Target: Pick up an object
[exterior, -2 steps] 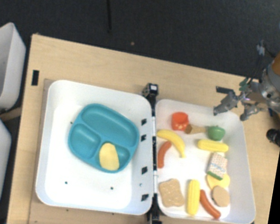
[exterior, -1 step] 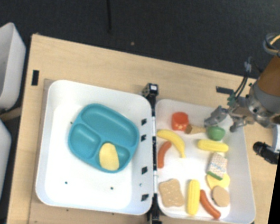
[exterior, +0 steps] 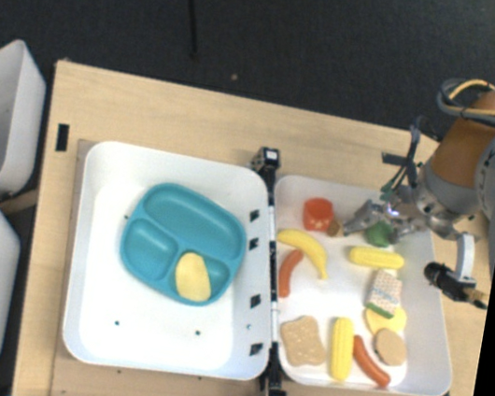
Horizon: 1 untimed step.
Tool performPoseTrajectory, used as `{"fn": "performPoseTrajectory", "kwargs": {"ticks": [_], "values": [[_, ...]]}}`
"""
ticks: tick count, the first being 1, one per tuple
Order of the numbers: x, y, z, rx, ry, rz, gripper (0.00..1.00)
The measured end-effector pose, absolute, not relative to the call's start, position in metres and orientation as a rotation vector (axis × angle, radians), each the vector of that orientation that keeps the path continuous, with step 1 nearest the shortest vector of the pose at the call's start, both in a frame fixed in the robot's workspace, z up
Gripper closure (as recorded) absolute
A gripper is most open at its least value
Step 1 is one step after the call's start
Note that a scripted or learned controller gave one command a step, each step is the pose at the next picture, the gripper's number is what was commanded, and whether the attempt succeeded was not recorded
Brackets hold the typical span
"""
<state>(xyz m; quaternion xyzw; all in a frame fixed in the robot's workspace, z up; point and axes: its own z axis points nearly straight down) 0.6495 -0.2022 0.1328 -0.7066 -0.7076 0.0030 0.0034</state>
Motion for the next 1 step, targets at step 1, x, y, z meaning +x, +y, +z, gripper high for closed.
{"fn": "performPoseTrajectory", "kwargs": {"ticks": [1], "values": [[0.6487, -0.2041, 0.0966, -2.219, -2.22, 0.007, 0.0]]}}
